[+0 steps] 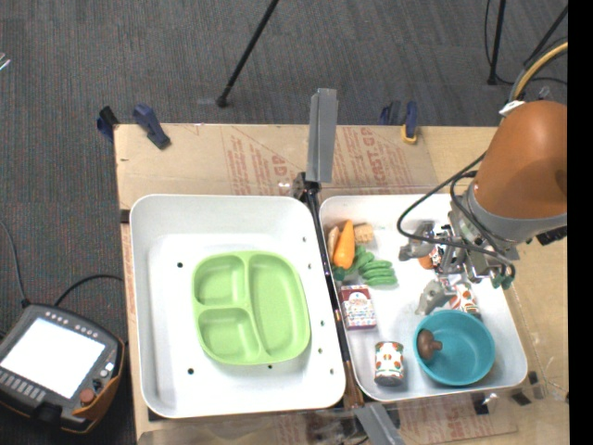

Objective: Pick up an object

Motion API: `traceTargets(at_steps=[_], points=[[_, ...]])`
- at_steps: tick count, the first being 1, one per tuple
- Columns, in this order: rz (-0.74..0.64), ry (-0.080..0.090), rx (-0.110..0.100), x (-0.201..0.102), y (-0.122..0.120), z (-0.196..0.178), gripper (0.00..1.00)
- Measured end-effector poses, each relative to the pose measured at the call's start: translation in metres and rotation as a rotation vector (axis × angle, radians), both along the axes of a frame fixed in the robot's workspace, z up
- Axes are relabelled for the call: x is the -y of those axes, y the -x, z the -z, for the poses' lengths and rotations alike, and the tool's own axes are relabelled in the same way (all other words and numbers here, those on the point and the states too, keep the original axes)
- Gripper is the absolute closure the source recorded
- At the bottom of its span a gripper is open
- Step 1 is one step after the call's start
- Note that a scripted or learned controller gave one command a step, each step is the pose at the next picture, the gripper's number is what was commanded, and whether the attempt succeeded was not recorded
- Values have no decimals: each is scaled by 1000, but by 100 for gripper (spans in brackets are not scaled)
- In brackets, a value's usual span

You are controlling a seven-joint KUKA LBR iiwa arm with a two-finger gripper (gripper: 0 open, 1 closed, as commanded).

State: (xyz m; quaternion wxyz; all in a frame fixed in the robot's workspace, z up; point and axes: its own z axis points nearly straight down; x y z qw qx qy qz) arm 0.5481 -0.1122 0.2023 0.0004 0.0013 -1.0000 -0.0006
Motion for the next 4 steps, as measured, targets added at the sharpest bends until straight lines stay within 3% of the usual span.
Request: traceTargets(at_steps=[1, 2, 3, 4], points=[[15, 2, 14, 11, -31, 110, 0], [144, 1, 8, 9, -90, 112, 0], [-4, 1, 3, 82, -56, 114, 0], [92, -1, 5, 57, -91, 113, 0]])
